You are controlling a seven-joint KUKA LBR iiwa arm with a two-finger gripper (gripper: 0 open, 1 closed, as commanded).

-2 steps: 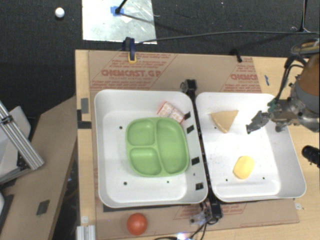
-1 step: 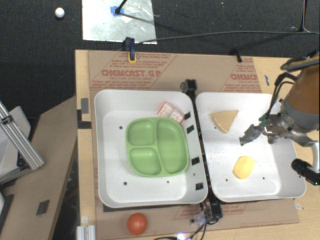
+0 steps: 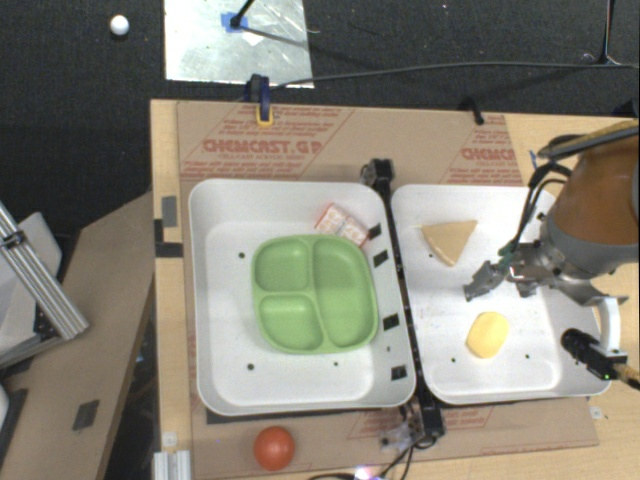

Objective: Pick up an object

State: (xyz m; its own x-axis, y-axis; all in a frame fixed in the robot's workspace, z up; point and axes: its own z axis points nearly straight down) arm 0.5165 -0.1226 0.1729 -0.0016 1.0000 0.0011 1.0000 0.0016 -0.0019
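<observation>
The right bin (image 3: 440,368) holds a tan wedge (image 3: 448,240) near its back left and a yellow rounded lump (image 3: 487,335) near the front middle. My gripper (image 3: 480,282) hangs over the right bin, between the two, just above and slightly left of the yellow lump and to the lower right of the wedge. Nothing is seen held in it. The arm's grey and orange body (image 3: 600,218) covers the bin's right side.
The left bin (image 3: 215,368) holds a green divided plate (image 3: 312,293) and a small pink and white packet (image 3: 342,223) behind it. A red ball (image 3: 274,447) lies on the board in front of the bins. Black clips (image 3: 379,173) sit along the divider between the bins.
</observation>
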